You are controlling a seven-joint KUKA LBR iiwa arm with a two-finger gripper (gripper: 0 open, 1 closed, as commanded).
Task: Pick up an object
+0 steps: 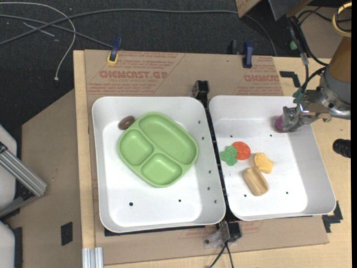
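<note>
Purple object point(278, 123): small, roundish, low in the right bin point(312, 202), near its far right corner, just beside the rim wall. Claw point(290, 120) sits right at it, touching or nearly so; cannot tell whether the purple piece lies between the fingers or merely beside them, and cannot tell whether they are spread or pressed together — the metal block hides the tips from this slant.

Judgement on the step: this reads as the grasp attempt on the purple piece. To do it well, the claw wants to be centred over the piece, not offset toward the wall, and low enough that the tips pass its widest part before closing. A small round thing is likely to squirt sideways if pinched off-centre. The nearby bin wall leaves little room for one finger; a straight lift afterwards avoids dragging along it.

Other candidates, well apart toward the bin's middle: orange-red piece point(241, 149) touching a green leafy piece point(228, 156), a yellow piece point(263, 162), a tan block point(256, 181) just beside it.

Left bin point(111, 205): green divided tray point(158, 148), small brown object point(127, 123) at its far left edge. Desk point(83, 149) carries both bins.
</note>
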